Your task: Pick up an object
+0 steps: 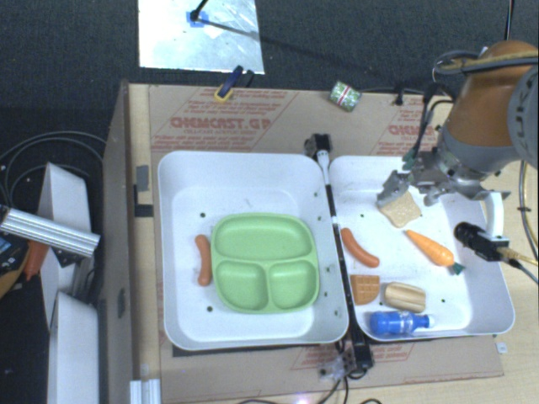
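The fingers [396,194] hang at the upper part of the right bin [493,310], right over the top of a tan bread slice [402,211], and whether they are spread or closed on it cannot be told from this angle. Behind them the grey wrist rises toward the right, with the orange band [488,91] bulking above it at the bench's far right. Nearby in that bin lie a carrot [431,248], a sausage [360,247], a cracker [365,289], a wooden cylinder [404,295] and a blue bottle [398,322]; the left bin [181,183] holds a green divided plate [265,261] and another sausage [203,260].
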Controlling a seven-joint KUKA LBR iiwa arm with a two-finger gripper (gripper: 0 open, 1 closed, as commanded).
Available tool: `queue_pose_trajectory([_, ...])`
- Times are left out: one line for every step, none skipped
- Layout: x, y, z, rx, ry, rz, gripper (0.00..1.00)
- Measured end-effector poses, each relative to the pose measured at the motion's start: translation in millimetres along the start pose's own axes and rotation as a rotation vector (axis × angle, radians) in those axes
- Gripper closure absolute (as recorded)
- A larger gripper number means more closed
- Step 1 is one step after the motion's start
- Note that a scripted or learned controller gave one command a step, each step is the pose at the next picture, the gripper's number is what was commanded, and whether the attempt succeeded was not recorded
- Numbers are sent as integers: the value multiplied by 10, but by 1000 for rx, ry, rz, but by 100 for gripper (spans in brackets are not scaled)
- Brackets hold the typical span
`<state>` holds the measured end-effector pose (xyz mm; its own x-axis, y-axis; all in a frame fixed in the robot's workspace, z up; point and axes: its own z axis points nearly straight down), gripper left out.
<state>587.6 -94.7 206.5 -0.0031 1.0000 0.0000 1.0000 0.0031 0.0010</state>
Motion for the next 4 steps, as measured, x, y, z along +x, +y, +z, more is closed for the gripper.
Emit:
queue_pose_trajectory([-427, -37, 51, -1, -1, 2, 0])
queue_pose_trajectory([-560, -237, 872, 2, 0, 3, 0])
queue_pose_trajectory([-854, -417, 1223, 1, 0, 2, 0])
queue_pose_trajectory([-852, -406, 1117, -2, 0, 2, 100])
